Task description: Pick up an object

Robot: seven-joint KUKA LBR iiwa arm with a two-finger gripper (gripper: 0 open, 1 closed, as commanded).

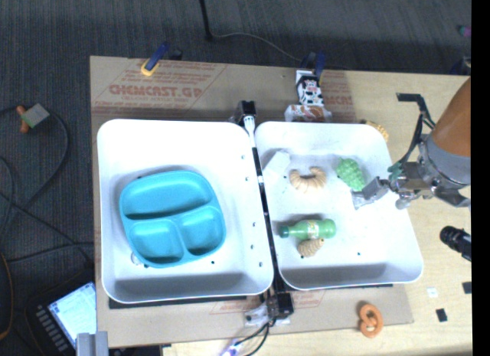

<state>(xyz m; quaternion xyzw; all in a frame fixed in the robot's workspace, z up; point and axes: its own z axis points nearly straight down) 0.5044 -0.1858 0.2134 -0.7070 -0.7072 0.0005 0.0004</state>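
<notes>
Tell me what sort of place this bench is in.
Probably a robotics lab or test cell. Two shallow white plastic bins sit side by side on a cardboard-covered bench, a grey arm's end effector reaches over the right one, and cables trail across grey carpet.

Open floor at the right bin's (398, 266) lower right; green bottle (306, 230), pretzel toy (308, 180) mid-bin.
</notes>
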